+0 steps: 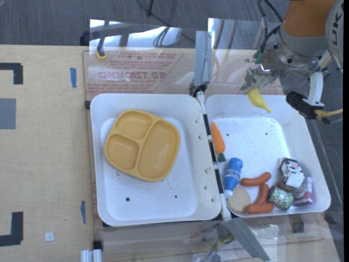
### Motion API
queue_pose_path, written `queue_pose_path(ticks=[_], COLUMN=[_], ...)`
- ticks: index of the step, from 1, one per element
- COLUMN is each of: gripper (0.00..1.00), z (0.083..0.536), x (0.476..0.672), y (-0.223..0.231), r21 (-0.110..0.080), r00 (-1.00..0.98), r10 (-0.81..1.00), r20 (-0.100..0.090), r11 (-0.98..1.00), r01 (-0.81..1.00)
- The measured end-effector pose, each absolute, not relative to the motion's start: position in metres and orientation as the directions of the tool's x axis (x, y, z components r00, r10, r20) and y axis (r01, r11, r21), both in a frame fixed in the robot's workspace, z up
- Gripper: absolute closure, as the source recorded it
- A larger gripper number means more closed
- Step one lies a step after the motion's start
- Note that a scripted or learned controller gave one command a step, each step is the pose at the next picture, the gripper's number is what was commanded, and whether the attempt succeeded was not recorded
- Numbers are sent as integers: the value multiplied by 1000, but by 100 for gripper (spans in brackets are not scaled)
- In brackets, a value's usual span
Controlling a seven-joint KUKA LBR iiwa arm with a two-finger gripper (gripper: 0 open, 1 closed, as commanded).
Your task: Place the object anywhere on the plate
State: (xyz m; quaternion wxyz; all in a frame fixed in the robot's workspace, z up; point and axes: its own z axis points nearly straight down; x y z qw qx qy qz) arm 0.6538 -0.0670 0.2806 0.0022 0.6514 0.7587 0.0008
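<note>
- Yellow is the colour to watch here: a little yellow banana [258, 100] is dangling under the jaws [255, 86], up over the back edge of the right-hand bin [313, 162], and the plate [143, 144] it's meant for is the same yellow.
- The jaws look to be pinching the banana's top end, with the rest of it hanging down and pointing off to the right. From where I'm standing that's a pretty thin hold, so I wouldn't bet on it.
- The plate is a three-section one, sitting tilted in the left bin [103, 195] with nothing on it. It's well apart from the banana, with the divider between the bins in the way.
- My guess is the banana is held high so it clears the bin walls on the trip across.
- The arm [308, 15] reaches in from the right, so it has a fair sweep leftward to make.
- Left behind in the right bin: a carrot [217, 138] up against the divider, a blue bottle [233, 174], a couple of sausages [257, 185], a round cookie-looking thing [239, 200], a green can [281, 198] and a small carton [293, 173], mostly bunched in the near corner.
- Any section of the plate will do, so the drop isn't fussy. Not losing the banana on the way is the real worry.
</note>
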Motion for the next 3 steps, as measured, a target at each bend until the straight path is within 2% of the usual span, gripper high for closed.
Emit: queue_pose_path(ticks=[1,2,3], gripper=[100,100,100], z=[305,293,237], x=[667,608,634], y=[-53,-64,-45], r21=[4,0,-2], r00=[-113,-32,44], r10=[994,999,999], r20=[-2,0,0], r11=[113,32,-44], r01=[994,999,999])
